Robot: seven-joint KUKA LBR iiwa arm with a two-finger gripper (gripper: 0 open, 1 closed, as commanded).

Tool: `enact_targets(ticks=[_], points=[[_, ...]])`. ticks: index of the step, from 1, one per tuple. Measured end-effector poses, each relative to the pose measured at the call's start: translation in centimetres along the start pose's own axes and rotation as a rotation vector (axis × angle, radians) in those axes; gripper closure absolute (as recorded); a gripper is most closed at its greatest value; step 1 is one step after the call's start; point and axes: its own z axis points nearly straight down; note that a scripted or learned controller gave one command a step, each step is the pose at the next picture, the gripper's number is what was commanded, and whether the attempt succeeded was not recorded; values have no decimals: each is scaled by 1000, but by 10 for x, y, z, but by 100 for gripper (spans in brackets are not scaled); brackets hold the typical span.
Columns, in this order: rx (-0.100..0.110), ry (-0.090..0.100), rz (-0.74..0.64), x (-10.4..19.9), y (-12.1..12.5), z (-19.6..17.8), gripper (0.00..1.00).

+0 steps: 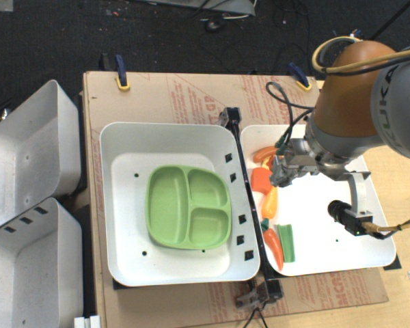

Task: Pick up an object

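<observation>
At the bottom of the frame, the bench showed a brown board with red printing, and a small dark clamp sat at its lower edge between the two bins. Just above it, in the lower left corner of the right bin, a green block lay beside an orange-red carrot-like piece; the two were touching along their long sides. A little higher, along the same left wall, there was a yellow-orange piece, then an orange piece above it, and one more orange-red piece near the upper left corner of that bin. These small toy foods were close together in one column.

To the right of them, a black part with a cable hung over the white floor of the right bin. The gripper was in the middle right of the frame, just beside the orange piece, low over the upper left part of the right bin. I could not tell how far the pincer was open, and I could not see any object in it, because the wrist hid it from above.

In the left bin, in the centre of the frame, a light green divided plate lay flat with three compartments.

Higher, the grey arm with its orange band entered from the upper right. At the top edge of the board, two yellow-blue clamps held it. At the left side of the frame stood two more white bins, tilted, off the bench.
</observation>
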Motion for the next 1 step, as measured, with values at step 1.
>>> enact_targets(ticks=[1], points=[[0, -1, 0, 46, 2, 1, 100]])
